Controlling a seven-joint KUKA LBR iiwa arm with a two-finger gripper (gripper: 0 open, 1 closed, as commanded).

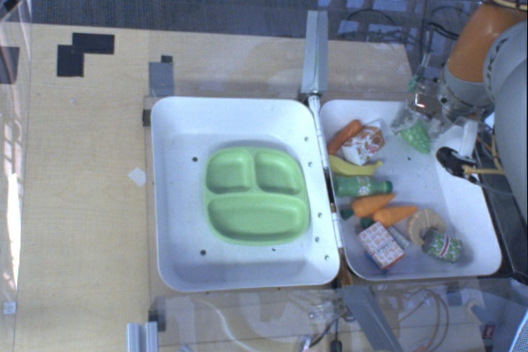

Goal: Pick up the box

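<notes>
Hovering over far right corner of right bin (487,260), gripper (425,113) sits well apart from box (380,246), which lies near edge beside carrots, bottle. Grip state: cannot tell. Reach toward near side needed.

We note the box (380,246): small, red-and-white checked carton, lying tilted near the right bin's (487,260) front edge, just below an orange carrot (394,215), beside a round biscuit-like piece (426,223).

No text or label can be read.
</notes>
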